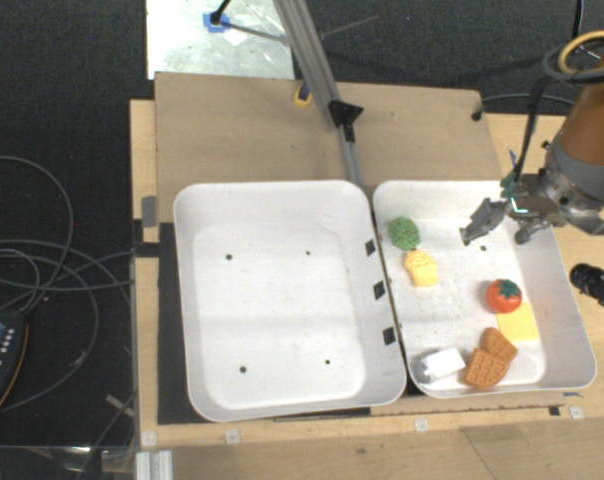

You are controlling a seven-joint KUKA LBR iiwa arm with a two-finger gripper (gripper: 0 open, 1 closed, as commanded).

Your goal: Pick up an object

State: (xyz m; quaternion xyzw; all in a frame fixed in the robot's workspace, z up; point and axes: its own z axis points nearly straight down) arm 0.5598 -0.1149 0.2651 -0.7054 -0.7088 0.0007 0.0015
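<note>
While jaws point(502, 225) hover, tomato point(502, 295) touches yellow block point(520, 325) below.

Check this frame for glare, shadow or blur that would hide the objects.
Camera view: lighting is even and soft; the right bin is bright but not blown out, shadows under the tomato and waffle are faint; the gripper looks slightly soft; glare sits on the shiny sheet at the top.

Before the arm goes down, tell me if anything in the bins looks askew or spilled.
Nothing stands out. The green piece, yellow piece, tomato, waffle and white block lie loose in the right bin, none spilled over its rim.
</note>
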